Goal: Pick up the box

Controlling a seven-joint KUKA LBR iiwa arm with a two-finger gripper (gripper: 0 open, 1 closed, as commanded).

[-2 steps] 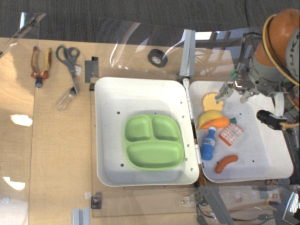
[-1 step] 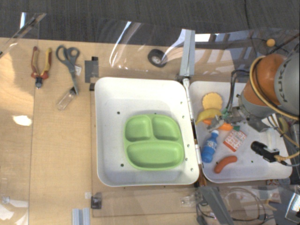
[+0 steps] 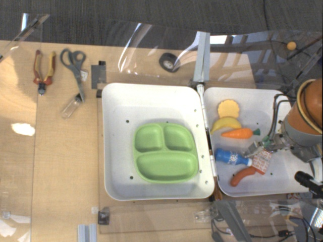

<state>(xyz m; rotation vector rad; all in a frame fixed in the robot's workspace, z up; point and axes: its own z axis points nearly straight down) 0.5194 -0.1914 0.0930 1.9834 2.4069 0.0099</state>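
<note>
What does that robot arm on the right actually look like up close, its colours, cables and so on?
The arm is a rounded grey body with a broad orange band, bulky and smooth like a capped cylinder. Thin black cables loop down beside it toward the gripper, a small metallic grey piece that is much slimmer than the arm. I can make out no markings or lettering from this distance.

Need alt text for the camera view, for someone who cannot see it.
A grey and orange robot arm reaches from the right into the right white bin, its gripper low over a small red-and-white box among a toy carrot, blue bottle and sausage. The left bin holds a green divided tray.
</note>
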